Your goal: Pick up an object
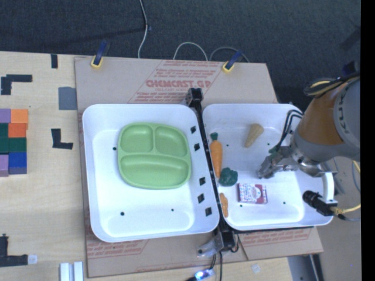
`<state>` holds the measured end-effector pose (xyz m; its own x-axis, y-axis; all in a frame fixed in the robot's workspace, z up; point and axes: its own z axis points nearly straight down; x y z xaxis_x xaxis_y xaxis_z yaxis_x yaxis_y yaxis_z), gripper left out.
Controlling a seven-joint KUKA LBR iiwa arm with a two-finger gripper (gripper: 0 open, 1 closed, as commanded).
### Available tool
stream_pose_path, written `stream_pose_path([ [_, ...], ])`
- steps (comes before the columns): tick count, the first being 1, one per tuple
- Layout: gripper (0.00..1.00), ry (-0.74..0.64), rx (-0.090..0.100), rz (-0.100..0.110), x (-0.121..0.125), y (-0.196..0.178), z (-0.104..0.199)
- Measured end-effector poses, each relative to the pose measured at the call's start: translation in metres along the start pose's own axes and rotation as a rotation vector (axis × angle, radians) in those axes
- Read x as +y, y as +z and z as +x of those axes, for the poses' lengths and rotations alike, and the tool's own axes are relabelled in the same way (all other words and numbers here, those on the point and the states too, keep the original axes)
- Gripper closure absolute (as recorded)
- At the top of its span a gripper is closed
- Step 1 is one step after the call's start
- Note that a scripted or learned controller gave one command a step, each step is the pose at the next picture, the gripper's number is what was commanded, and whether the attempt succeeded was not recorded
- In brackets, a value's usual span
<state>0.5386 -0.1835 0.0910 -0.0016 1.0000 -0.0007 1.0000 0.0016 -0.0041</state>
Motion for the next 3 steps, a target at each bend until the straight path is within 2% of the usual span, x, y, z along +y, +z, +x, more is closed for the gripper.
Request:
stream_pose_path([
  [1, 1.00, 0.001, 0.002, -0.001, -0.004, -0.039, -0.001],
  [3, 1.00, 0.000, 0.000, -0.004, -0.009, -0.147, -0.011],
])
